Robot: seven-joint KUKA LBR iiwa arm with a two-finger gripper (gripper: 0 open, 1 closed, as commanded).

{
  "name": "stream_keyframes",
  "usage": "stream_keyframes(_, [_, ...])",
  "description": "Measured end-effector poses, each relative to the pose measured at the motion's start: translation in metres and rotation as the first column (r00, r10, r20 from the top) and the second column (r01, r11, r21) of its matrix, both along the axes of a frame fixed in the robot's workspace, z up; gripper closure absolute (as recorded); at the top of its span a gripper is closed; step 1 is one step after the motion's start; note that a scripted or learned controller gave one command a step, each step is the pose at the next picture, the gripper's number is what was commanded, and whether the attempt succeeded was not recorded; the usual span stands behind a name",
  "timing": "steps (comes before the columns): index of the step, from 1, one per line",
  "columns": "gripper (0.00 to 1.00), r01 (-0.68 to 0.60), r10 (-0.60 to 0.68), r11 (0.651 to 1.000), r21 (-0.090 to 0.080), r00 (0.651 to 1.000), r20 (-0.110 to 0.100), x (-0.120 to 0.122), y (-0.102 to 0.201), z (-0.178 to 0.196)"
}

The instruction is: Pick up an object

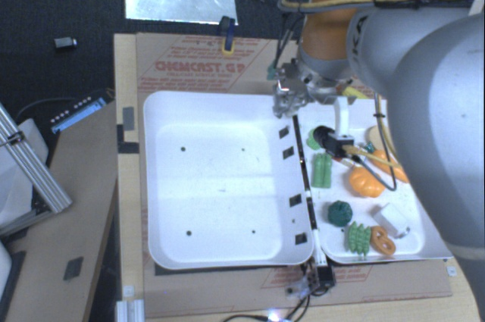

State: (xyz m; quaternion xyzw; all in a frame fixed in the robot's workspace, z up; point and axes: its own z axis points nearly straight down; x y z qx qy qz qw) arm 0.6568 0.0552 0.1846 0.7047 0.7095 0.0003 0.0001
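Arm over the far edge of the right bin [424, 241], objects lying loose below.

The hand [286, 102] hangs by the divider at the bin's far corner; I cannot tell its state. In the right bin lie a green block [322, 170], orange piece [365, 183], dark green ball [339, 213] and orange ring [383, 243]. The left bin [220, 184] sits beside it.

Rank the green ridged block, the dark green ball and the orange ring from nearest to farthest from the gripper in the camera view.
From the gripper:
1. Green ridged block, right bin, by the divider.
2. Dark green ball, lower down.
3. Orange ring, near the front edge.
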Motion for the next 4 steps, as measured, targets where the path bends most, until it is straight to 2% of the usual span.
stream_keyframes(1, [1.0, -0.002, 0.002, 1.0, 0.001, 1.0, -0.001, 0.011, 0.061, -0.105])
stream_keyframes(2, [1.0, 0.001, -0.001, 1.0, 0.001, 1.0, 0.001, 0.012, 0.079, -0.1])
stream_keyframes(3, [1.0, -0.003, 0.003, 1.0, 0.004, 1.0, 0.002, 0.011, 0.147, -0.099])
stream_keyframes(4, [1.0, -0.001, 0.001, 1.0, 0.003, 1.0, 0.002, 0.012, 0.182, -0.099])
